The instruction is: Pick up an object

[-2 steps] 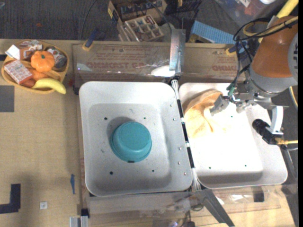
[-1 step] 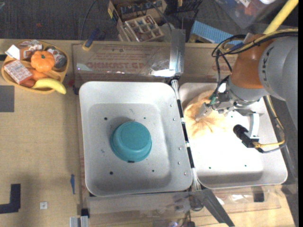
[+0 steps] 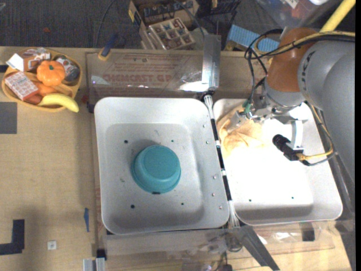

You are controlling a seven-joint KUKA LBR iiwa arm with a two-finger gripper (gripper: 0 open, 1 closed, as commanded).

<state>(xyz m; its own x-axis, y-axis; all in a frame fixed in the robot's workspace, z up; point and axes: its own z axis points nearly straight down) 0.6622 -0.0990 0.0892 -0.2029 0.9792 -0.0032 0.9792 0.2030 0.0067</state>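
A teal bowl (image 3: 157, 169) lies upside down in the middle of the left white bin (image 3: 113, 117). A pale yellow-orange crumpled object (image 3: 240, 137) lies in the back left corner of the right white bin (image 3: 282, 202). My gripper (image 3: 250, 113) is low over the back edge of that crumpled object, touching or nearly touching it. The grey arm with its orange band (image 3: 287, 66) hangs over the bin's back right part and hides that corner.
A black cable fitting (image 3: 285, 145) hangs from the wrist over the right bin. A clear plastic cover (image 3: 152, 75) lies behind the left bin. A basket of toy food (image 3: 42, 83) sits at the far left on the bench.
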